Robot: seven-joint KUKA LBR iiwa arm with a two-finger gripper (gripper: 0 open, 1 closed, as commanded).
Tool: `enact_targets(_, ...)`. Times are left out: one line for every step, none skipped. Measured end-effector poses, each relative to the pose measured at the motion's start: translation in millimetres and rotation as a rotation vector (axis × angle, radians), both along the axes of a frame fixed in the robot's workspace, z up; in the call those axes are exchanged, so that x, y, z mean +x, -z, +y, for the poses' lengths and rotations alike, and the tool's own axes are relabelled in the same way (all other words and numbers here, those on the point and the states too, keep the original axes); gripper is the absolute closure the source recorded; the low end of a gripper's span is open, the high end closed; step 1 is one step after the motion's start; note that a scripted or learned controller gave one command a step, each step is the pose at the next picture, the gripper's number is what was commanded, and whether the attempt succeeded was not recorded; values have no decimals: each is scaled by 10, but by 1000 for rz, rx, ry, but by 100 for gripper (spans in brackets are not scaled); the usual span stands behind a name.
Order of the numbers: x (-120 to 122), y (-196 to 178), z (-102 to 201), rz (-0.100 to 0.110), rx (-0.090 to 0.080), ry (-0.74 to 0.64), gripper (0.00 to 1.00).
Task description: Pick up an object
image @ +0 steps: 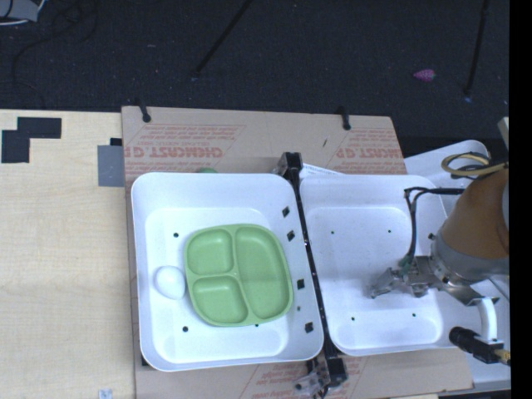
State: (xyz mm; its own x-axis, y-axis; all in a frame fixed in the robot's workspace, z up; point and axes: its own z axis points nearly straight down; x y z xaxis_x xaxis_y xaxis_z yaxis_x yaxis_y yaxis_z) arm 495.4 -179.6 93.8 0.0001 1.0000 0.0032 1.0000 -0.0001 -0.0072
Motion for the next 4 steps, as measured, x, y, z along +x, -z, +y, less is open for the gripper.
enact_targets(5, -128, -14, -2, -1, 5, 100)
enact_targets(117, -660, 2, -10, -4, -2, 100)
enact_targets(127, -1184, -6, -10, -4, -1, 100)
enact_targets(267, -1190, 593, -6, 0, -6, 100)
